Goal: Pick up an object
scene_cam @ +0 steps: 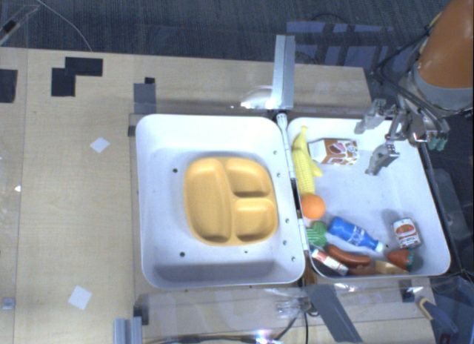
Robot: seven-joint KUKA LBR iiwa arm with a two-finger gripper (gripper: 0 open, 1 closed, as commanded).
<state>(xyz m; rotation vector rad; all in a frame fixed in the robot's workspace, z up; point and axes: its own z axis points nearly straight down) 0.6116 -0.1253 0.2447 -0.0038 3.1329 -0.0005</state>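
My gripper [376, 142] hangs over the back of the right bin [429, 187], open, with nothing between its fingers [381, 159]. A brown and white snack packet [337, 151] lies just left of it. Along the bin's left wall lies a yellow corn cob [304, 163], with an orange [313, 207] below it. At the front of the bin are a blue bottle [354, 235], a small red-labelled can [406, 233], a green item [317, 233] and a brown sausage [348, 255].
The left bin [159, 187] holds a yellow divided plate [229, 200]. A metal post [284, 72] stands behind the seam between the two bins. The arm's orange band [448, 46] is at the upper right.
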